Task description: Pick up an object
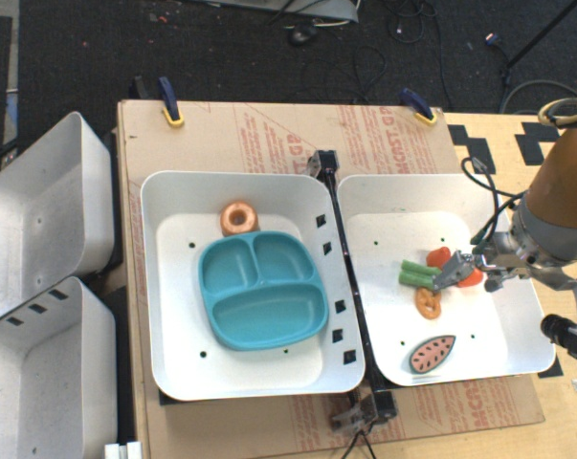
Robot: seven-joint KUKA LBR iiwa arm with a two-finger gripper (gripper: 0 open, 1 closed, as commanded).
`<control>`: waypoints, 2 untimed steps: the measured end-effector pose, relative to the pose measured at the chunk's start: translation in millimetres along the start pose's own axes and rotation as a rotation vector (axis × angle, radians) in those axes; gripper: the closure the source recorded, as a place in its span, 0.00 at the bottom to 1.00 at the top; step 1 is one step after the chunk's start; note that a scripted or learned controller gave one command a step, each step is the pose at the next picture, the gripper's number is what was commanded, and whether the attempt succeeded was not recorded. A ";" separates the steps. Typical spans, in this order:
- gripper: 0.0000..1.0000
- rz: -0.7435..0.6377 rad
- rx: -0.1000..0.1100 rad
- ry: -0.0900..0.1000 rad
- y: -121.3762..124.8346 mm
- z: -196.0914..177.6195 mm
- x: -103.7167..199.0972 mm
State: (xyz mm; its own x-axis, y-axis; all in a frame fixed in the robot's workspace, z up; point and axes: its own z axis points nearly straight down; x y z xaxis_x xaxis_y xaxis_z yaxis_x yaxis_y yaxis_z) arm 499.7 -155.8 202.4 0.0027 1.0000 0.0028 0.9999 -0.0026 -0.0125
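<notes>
1. Two white bins on a cardboard-topped bench, dark floor with cables behind.
2. Right bin: green piece, red piece, orange pretzel, watermelon slice.
3. Gripper is over the cluster; finger state, cannot tell.
4. Left bin carries a teal tray and a donut.

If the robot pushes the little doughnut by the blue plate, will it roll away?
Probably not. The doughnut lies flat on the left bin's floor, so a push would likely slide it. It looks like a small toy, so probably light. Tipped onto its edge, its round shape might roll.
</notes>
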 end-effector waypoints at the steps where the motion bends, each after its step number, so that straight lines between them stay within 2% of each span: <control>1: 0.00 -0.003 -0.012 -0.003 2.9 -5.6 0.3; 2: 0.00 -0.002 -0.008 -0.001 1.0 39.4 6.6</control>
State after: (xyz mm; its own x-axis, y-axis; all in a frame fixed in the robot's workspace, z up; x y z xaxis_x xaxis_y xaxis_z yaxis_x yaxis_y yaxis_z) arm 500.2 -149.1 163.1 0.0010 1.0000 0.0013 1.0000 -0.0010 -0.0044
